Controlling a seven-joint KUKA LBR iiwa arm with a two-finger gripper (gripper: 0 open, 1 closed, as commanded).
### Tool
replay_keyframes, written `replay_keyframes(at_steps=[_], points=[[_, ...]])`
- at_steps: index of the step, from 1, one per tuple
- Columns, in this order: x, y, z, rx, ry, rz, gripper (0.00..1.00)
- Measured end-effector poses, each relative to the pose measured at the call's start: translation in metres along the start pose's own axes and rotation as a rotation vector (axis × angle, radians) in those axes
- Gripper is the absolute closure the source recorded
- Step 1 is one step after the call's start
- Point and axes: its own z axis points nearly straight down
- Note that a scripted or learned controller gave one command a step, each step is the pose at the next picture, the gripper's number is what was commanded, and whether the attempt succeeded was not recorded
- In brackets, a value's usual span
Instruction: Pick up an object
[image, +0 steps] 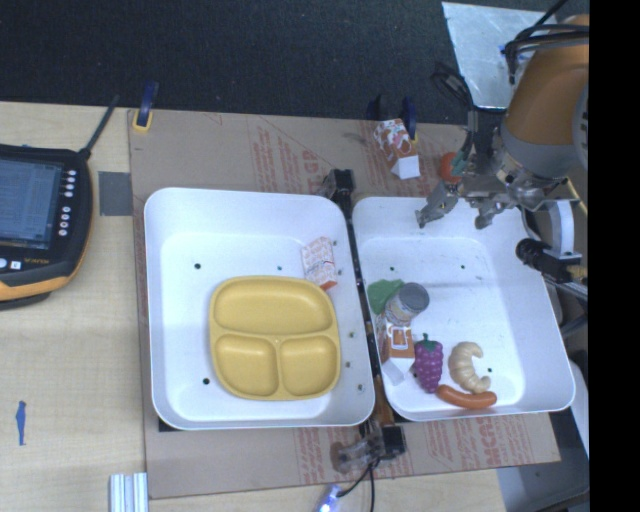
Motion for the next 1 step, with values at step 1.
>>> replay_keyframes(at_steps=[1], points=[[-0.0054,-0.0755,0.1014,0.002,0.0,0.0,0.0]])
